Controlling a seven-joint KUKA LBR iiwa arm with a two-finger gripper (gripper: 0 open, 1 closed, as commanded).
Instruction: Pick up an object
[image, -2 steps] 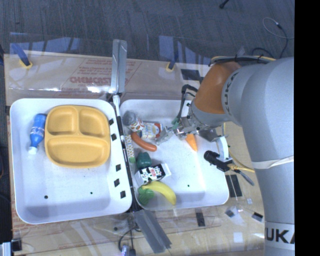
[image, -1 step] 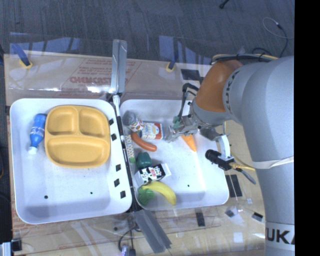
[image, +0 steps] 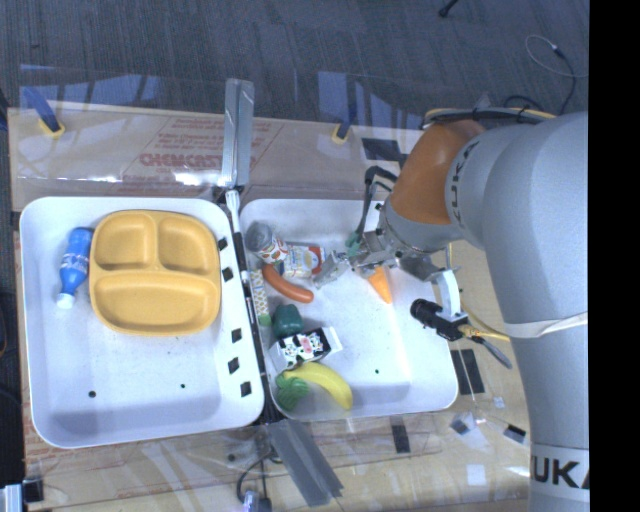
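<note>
Grey arm with its orange band leaned over the right of 2 shallow white bins (image: 400, 385).
White letters "UKA" showed on its base; the pincer (image: 362, 252) sat low beside an orange plastic carrot (image: 380, 286), its opening impossible to judge. A yellow divided plate (image: 155, 271) lay in the left bin, on a counter (image: 130, 150) over dark carpet.

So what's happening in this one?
The grey arm reaches from the right into the right bin, its gripper low beside an orange carrot, with nothing visibly held. A hot dog, banana and small packages lie there too. The left bin holds a yellow divided tray and a blue bottle.
</note>
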